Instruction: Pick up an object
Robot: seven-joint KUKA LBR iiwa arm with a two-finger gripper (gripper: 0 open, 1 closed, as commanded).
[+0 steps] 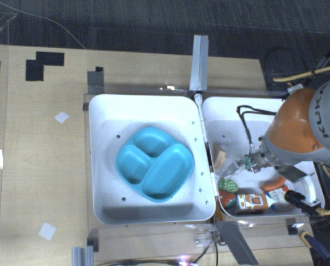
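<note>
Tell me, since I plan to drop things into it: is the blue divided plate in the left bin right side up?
Right side up. The blue divided plate lies flat in the left bin, its three hollow compartments facing the camera.

Even, bright overhead light falls on the worktop [37, 165]. The left bin [106, 204] holds a soft shadow along its near wall, and small glints mark its far rim. Focus is fairly sharp; fine detail looks slightly grainy.
</note>
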